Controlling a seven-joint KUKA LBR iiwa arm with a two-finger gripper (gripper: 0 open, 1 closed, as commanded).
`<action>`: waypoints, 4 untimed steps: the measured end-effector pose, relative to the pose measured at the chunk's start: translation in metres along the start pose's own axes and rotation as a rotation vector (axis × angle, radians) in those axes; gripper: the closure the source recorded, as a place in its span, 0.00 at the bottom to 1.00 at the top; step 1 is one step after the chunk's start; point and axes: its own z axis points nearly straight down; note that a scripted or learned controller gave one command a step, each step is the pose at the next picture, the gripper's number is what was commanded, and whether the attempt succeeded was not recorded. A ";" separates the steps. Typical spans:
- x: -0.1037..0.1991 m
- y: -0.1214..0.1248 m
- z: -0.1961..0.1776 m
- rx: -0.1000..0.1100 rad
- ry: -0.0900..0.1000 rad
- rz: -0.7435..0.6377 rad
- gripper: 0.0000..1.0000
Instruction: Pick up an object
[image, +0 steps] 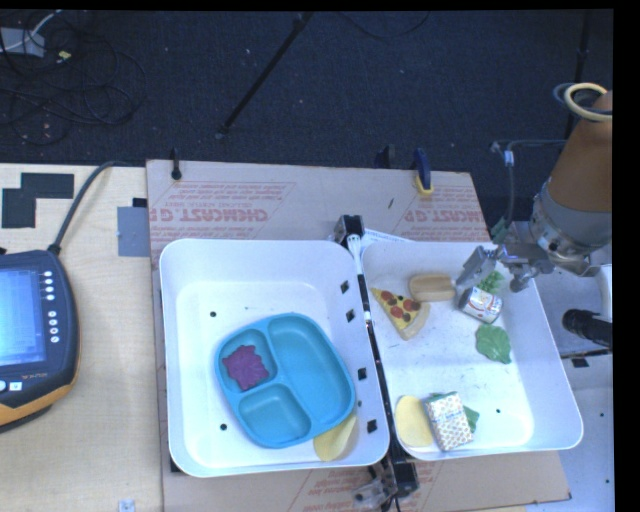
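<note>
My gripper (484, 283) hangs over the upper right part of the right bin (560, 420), and I can see a small white and green object (484, 304) just under its tips; whether the fingers are apart or closed on it I cannot tell. Just left of it lies a tan block (432, 287), touching a pizza slice toy (402, 311) near the divider between the bins. A green leafy piece (493, 344) sits just below the gripper. Along the near edge, a yellow piece (411, 421) touches a patterned box (450, 420). The middle of that bin's floor is bare. In the left bin (190, 300) a blue divided tray (290, 380) holds a purple item (245, 366).
</note>
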 end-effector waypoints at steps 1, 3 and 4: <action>0.043 0.054 0.093 -0.002 0.000 -0.003 0.00; 0.066 0.051 0.149 0.012 0.000 0.003 0.00; 0.067 0.049 0.150 0.010 -0.002 0.004 0.00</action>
